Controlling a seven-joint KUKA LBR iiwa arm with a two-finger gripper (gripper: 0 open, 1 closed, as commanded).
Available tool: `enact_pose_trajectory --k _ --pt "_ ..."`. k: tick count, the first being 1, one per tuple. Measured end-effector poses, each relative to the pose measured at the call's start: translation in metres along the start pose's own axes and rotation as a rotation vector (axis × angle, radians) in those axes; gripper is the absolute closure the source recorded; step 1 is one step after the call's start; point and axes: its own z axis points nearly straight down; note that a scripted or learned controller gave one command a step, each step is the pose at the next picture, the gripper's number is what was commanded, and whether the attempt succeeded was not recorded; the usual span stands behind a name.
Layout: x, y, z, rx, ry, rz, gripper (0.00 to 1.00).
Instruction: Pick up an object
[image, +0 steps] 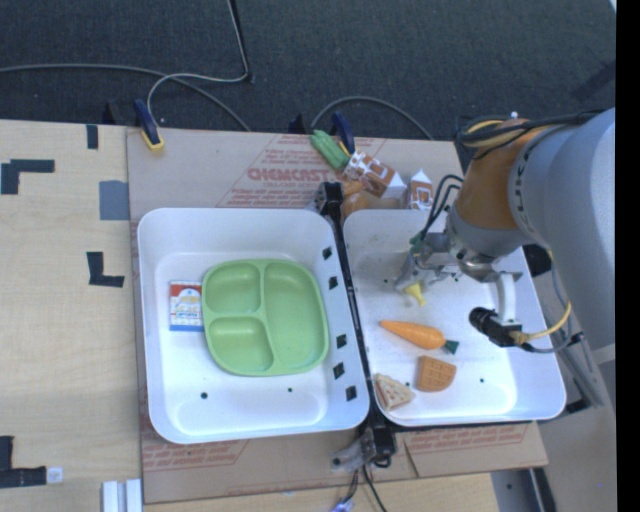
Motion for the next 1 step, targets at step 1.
enact_pose_trajectory --k 1 --pt "0.0817 -0.0208 -0.0879 0.006 0.003 -0.002 1.0"
